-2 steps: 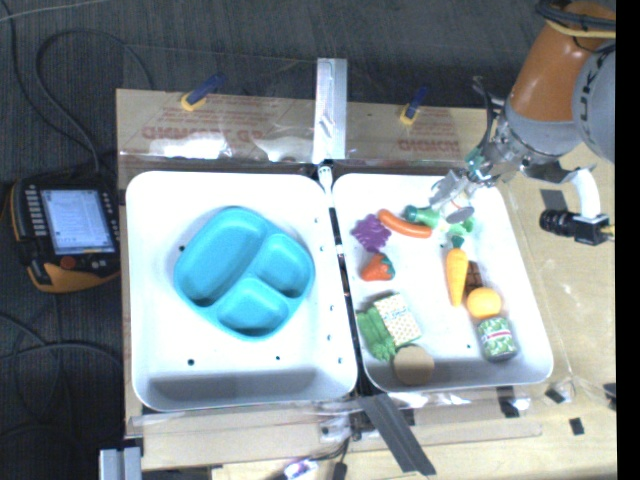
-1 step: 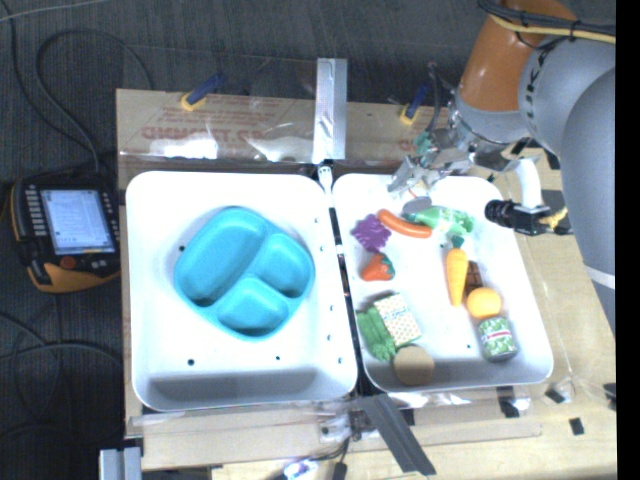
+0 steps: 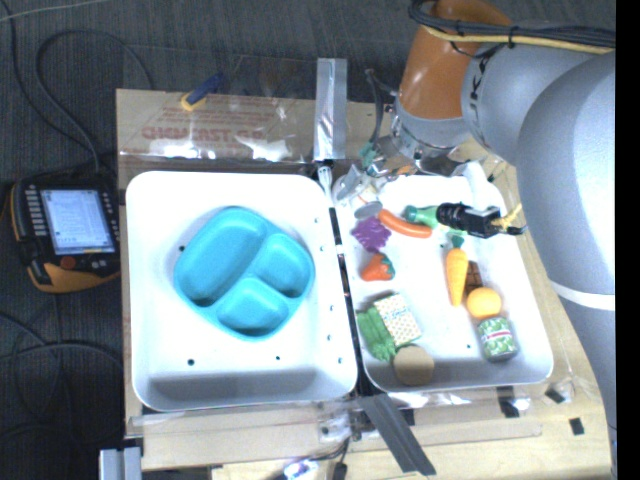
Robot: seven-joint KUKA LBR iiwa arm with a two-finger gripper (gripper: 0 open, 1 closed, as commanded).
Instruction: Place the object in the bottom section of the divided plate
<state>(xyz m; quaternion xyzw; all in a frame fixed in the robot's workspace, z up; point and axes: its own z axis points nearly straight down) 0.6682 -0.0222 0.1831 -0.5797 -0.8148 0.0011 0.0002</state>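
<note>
The blue divided plate [image 3: 245, 268] lies in the middle of the left bin [image 3: 160, 368], with nothing on it. Its bottom section [image 3: 252, 308] faces the bin's front edge. My gripper [image 3: 362, 186] hangs over the far left corner of the right bin [image 3: 530, 368], just above a purple bunch of grapes [image 3: 370, 233] and an orange sausage-shaped toy [image 3: 405, 225]. I see nothing held in it.
The right bin holds several toy foods: a small red-orange piece [image 3: 377, 266], a carrot [image 3: 456, 273], an orange [image 3: 483, 302], a small can [image 3: 498, 338], a green vegetable [image 3: 376, 334], a patterned box [image 3: 399, 316] and a tan round piece [image 3: 413, 365].
</note>
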